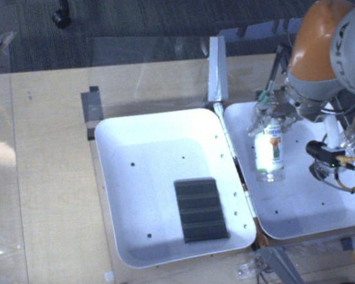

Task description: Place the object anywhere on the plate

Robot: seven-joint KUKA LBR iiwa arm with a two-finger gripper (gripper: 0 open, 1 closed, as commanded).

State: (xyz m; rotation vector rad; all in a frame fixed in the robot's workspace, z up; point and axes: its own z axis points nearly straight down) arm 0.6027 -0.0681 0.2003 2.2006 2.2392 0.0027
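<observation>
A clear plastic bottle (268,153) with a white, green and orange label is over the left part of the right bin (317,214). Its upper end sits between the fingers of my gripper (270,119), which is shut on it. The grey arm with its orange band (314,39) comes in from the upper right, above the bottle. A black ridged rectangular plate (201,209) lies flat in the lower middle of the left bin (139,149), well to the left of the bottle and below it in the view.
The raised rims of the two bins meet in a divider (238,169) between the bottle and the plate. Black and yellow cables (336,166) hang from the wrist over the right bin. A metal bracket (215,71) stands behind the bins.
</observation>
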